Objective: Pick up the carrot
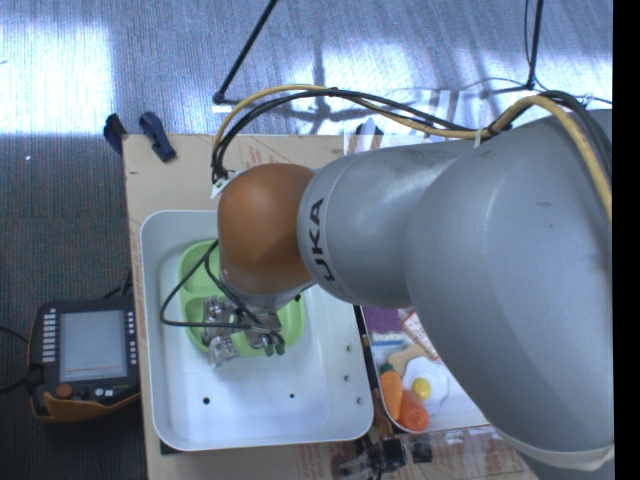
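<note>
**Arm over left bin, carrot in the right**

Pendant (88,353) with a grey screen and orange trim lies on the dark floor at far left, beside the desk (180,183). Two blue clamps (140,133) grip the desk's far left corner. On the desk the left bin (250,423), white and shallow, holds a lime-green plate (196,268) toward its far side, with the near floor of the bin bare apart from a few small dark holes. The grey arm (470,268) sweeps in from the right and fills much of the scene, its orange band (265,233) sitting directly above the green plate. Below that band the jaws (240,340) hang over the plate's near edge, a cluster of metal parts and black cable; from this angle I cannot tell whether they are apart or together, and nothing shows between them. Yellow and black cables (330,96) loop from the wrist back along the arm. Further right, in the near left corner of the right bin (385,413), lies the carrot (392,396), orange, just beside a second reddish-orange piece (413,411) and a toy fried egg (427,380), white with a yellow yolk. The carrot is well apart from the jaws, with the wall between the two bins separating them, and the arm covers most of the rest of that bin.
</note>
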You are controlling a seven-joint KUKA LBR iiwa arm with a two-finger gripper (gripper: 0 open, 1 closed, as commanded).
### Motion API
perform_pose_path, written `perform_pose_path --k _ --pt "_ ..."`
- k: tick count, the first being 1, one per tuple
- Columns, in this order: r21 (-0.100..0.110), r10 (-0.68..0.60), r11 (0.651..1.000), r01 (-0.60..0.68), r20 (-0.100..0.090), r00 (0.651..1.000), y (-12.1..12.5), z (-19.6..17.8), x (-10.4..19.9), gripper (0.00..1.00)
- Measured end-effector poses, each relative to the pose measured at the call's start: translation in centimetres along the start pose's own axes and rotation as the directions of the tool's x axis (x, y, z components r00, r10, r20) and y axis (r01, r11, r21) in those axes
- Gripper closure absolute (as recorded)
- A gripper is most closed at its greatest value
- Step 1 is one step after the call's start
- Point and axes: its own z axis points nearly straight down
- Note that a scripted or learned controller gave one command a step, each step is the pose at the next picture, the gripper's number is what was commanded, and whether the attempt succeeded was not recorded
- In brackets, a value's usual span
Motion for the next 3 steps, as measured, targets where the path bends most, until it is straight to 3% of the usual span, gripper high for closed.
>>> perform_pose_path --k 2,3 --pt "0.008 -0.011 1.0 0.011 -0.013 1.0 0.0 -1.0 0.4 1.0" --pt "0.019 -0.182 0.983 0.182 0.039 0.982 2.1 -0.5 3.6 1.0"
